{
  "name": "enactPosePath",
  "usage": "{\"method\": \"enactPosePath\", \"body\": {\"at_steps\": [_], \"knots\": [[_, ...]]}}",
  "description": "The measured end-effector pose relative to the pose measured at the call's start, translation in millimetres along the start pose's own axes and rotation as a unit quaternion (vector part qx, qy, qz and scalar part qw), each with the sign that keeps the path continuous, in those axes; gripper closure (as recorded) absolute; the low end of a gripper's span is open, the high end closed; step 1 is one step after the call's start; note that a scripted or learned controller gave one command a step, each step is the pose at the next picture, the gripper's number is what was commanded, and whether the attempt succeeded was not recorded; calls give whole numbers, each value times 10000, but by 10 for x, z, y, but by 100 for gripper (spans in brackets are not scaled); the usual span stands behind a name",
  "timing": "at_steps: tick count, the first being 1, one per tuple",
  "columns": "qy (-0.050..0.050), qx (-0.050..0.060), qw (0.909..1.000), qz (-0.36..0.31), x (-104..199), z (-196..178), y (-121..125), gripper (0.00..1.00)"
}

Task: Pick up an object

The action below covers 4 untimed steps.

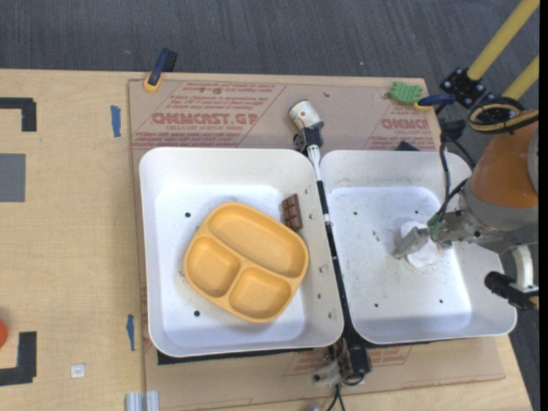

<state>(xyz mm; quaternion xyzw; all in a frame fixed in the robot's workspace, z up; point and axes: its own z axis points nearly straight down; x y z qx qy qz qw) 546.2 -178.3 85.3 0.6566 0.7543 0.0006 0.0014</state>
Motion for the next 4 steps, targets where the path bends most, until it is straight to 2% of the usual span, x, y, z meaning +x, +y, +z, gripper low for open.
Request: {"method": "enactPosePath", "body": {"at_steps": [1,2,3,4], "knots": [[-6,-19,10000,1,-2,-108,13,100],[6,4,9980,638,534,-997,420,100],[5,13,9979,642,529,-991,413,0],[9,20,10000,67,345,-224,146,0]]}}
